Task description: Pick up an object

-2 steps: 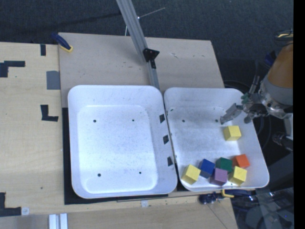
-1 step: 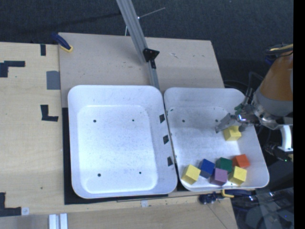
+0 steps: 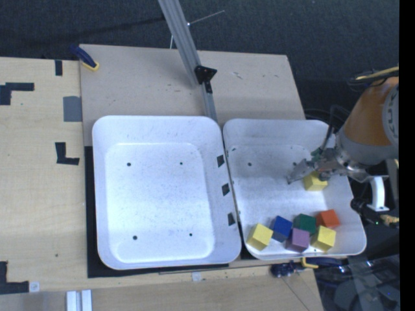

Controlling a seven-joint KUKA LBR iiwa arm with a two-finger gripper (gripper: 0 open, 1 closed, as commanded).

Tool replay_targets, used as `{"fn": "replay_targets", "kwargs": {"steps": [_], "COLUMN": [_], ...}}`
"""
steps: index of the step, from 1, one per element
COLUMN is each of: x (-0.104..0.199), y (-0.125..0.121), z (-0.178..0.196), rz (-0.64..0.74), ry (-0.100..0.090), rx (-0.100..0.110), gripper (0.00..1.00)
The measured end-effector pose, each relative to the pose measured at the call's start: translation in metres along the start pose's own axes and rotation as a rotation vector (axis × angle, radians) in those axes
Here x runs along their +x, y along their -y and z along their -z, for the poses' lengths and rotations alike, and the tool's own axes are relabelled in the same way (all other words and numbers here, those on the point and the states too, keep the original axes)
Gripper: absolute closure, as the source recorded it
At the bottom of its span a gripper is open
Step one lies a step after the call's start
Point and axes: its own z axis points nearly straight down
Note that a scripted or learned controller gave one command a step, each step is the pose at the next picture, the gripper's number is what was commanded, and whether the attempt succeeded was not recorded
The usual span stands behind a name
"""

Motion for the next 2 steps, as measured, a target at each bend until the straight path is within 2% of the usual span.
{"fn": "replay_targets", "kwargs": {"steps": [1,2], "x": [0.001,0.002], "y": [-0.001,0.001], "z": [0.013,0.075], "rz": [0.001,0.002], "ry": [-0.002,-0.008], "rx": [-0.003,0.002], "gripper": [1.00,1.00]}}
